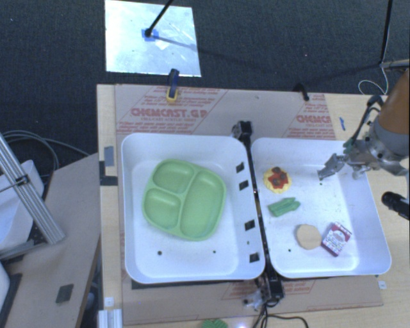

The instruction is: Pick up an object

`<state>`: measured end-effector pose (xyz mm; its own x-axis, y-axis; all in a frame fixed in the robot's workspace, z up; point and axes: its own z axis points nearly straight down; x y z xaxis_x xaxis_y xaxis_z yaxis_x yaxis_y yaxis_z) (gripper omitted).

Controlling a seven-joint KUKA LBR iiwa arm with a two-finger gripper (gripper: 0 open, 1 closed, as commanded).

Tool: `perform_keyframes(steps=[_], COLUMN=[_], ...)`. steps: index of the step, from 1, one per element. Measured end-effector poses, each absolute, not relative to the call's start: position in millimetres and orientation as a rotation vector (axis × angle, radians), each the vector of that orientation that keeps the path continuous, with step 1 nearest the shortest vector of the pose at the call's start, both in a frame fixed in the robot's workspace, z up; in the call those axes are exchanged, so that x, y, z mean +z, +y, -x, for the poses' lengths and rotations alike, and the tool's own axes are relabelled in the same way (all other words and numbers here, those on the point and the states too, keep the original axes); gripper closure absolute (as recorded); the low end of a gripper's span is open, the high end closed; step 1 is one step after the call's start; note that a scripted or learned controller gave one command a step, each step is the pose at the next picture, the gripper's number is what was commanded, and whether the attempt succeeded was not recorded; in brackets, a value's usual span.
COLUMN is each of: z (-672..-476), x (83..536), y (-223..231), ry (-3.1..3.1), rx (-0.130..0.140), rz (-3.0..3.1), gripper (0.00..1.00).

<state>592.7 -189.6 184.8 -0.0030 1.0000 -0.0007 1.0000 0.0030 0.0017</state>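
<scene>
Gripper [330,168] hovering above right bin [368,211], up-right of green toy [283,206] — can't tell its state. Nothing grasped. I'd target small red box [336,239], down-right of green toy — isolated; descend straight, centred.

Dark blue-grey carpet [51,57] is covering the floor around the bench. A shiny metal sheet [152,38] is lying on it beyond the bench's far edge, catching the light, with a thin black rod [160,17] slanting down onto a blue patch on it. The wooden bench top [107,128] is carrying a brown board printed with red lettering [170,113], and a yellow-and-blue clamp [172,86] is gripping the board's far edge. Off the bench's left edge, a lower tan surface [67,243] is sitting beside a slanted aluminium rail [29,192], with grey cables [38,144] curving across the carpet behind it. Thin wires [371,86] are looping near the bench's far right corner.
</scene>
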Motion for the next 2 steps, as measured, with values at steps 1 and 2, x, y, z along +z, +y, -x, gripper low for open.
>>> perform_keyframes(steps=[1, 2], z=[-623.2, -667.3], x=[136, 91], y=[-151, -130], ry=[2.231, 2.229], rx=[0.002, 0.004], rz=[-2.212, -2.212], gripper=[0.00, 0.00])
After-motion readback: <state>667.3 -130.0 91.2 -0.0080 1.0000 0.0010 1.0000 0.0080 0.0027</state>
